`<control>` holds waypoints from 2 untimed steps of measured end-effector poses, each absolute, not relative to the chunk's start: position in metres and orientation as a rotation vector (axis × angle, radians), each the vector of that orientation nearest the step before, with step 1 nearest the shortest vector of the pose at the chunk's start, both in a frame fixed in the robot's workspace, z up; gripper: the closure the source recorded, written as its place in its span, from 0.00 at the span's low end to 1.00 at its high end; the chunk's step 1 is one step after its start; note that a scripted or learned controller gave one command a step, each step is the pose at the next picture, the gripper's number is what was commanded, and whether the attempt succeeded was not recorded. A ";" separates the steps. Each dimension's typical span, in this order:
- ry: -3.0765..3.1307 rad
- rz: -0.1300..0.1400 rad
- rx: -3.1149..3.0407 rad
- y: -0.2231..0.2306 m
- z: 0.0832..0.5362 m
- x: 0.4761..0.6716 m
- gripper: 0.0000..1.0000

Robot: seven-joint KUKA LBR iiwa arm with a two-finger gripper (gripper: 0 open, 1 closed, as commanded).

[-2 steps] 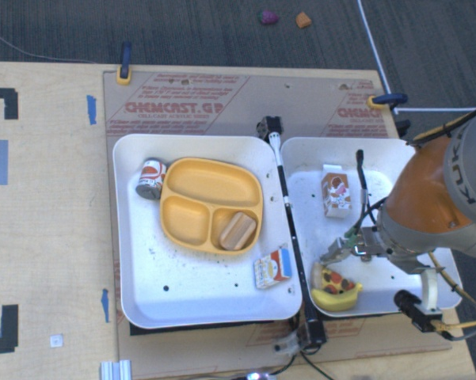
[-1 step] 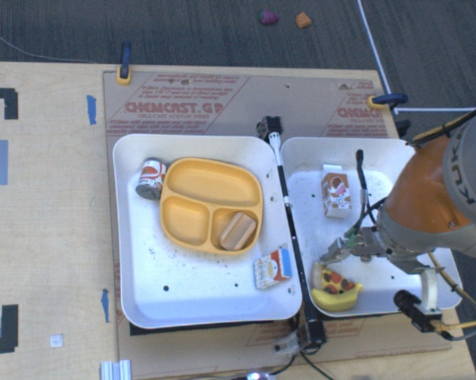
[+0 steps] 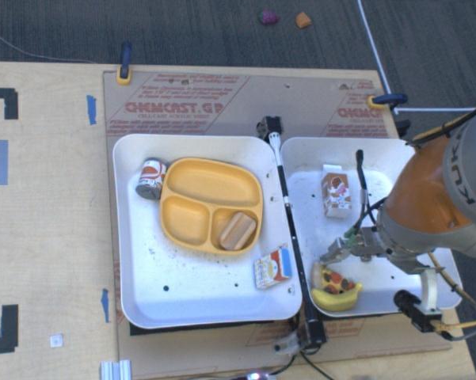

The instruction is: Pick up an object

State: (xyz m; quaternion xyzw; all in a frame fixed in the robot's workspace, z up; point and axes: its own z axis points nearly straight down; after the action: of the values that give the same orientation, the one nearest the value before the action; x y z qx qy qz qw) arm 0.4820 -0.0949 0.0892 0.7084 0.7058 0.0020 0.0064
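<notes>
— Yellow banana (image 3: 337,295) sits in the right bin's (image 3: 380,153) near corner, just under my gripper (image 3: 338,252).

— Holding anything?

— Nothing I can see; whether it is parted or closed, I cannot tell.

— How will it handle?

— Light, smooth, curved, likely to slip. I judge the thick middle is the best place to take hold.

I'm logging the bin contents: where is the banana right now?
The banana lies at the near edge of the right bin, close to its left corner, just below the gripper in the camera view.
</notes>
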 end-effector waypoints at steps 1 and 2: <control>2.208 0.006 2.216 -0.095 0.089 0.482 0.00; 2.208 0.006 2.216 -0.095 0.089 0.482 0.00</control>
State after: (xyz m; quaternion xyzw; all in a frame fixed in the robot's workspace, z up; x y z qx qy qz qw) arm 0.4820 -0.0950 0.0891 0.7084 0.7058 0.0020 0.0065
